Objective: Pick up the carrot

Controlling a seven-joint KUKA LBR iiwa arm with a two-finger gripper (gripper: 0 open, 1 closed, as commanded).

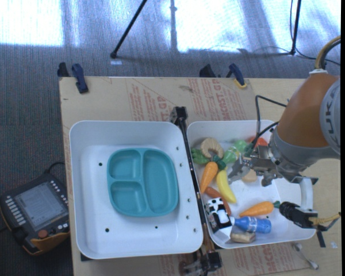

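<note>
Pendant [37, 213] sits on the floor, left of the bench. Left bin [83, 140] holds a teal divided plate [142, 181], nothing on it. Right bin [287, 233] is cluttered: carrot [208, 176] stands near the left wall, green top up, a banana [225, 186] just beside it; second carrot [256, 209] lies lower down, above a blue bottle [252, 225]. Gripper [248, 168] hangs over the bin middle, right of the banana; can't tell the jaw gap. No carrot between the fingers.
</note>
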